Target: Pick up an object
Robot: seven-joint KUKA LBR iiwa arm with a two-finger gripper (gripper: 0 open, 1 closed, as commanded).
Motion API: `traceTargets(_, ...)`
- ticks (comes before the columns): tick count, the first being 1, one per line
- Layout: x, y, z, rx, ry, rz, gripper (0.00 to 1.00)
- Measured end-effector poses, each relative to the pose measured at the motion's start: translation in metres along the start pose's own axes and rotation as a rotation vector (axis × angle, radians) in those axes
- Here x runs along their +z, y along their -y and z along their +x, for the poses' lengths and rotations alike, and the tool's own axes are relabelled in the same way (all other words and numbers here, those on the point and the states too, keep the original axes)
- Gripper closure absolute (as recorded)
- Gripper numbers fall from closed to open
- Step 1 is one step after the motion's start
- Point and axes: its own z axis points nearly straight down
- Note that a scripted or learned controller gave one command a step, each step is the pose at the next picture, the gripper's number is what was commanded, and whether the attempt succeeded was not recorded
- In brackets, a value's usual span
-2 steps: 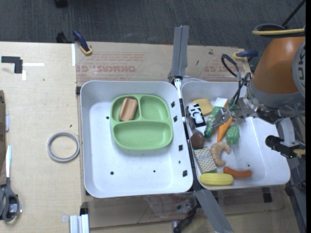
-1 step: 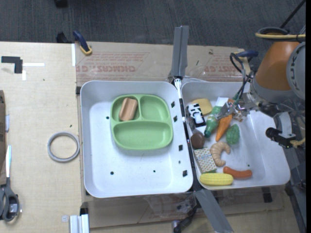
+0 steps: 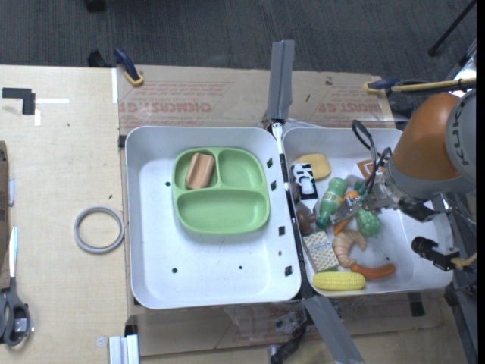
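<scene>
I see the right bin (image 3: 394, 279) crowded with toy food, my gripper (image 3: 356, 207) low among a green bottle (image 3: 331, 198), green pepper (image 3: 369, 222) and croissant (image 3: 350, 241). I can't tell how its jaws stand. Packed this tight, I fear it nudges neighbours and closes on nothing.

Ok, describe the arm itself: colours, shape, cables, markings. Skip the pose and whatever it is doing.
The arm enters from the view's right. Its most visible part is a large, rounded orange shell, with grey casing beside it bearing part of some dark lettering, cut off by the frame edge. Below the shell sits a grey wrist section, and dark cables loop near it. The pincer is a slim, dark metal piece, too small to make out further.
</scene>
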Motion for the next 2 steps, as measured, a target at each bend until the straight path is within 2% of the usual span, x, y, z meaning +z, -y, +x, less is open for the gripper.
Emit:
traceTargets(1,-0.009,0.0,-0.001,0.003,0.0,0.0,1.0)
traceTargets(2,-0.1,-0.062,0.069,-0.053,0.001,-0.001,1.0)
